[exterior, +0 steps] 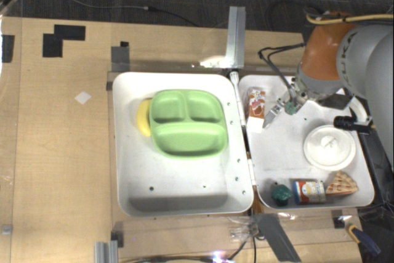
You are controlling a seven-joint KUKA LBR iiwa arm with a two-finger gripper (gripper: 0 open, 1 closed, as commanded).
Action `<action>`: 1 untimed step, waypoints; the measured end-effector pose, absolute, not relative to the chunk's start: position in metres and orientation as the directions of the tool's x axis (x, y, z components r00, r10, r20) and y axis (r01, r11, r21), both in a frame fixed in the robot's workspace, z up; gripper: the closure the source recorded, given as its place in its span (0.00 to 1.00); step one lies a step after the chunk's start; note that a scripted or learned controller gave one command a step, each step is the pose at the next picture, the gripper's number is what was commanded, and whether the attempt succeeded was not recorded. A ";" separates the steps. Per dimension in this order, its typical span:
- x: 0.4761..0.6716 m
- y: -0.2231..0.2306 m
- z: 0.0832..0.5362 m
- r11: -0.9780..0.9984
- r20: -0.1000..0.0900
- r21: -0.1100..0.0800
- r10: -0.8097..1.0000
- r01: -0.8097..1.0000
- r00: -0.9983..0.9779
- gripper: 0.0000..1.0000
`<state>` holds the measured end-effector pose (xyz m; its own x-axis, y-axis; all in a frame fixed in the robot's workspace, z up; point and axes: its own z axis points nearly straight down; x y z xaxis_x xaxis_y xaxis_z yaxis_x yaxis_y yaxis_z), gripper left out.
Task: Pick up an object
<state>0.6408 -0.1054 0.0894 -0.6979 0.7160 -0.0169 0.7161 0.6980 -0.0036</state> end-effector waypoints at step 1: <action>0.644 -0.100 0.102 0.705 -0.020 0.007 0.709 0.709 -0.705 1.00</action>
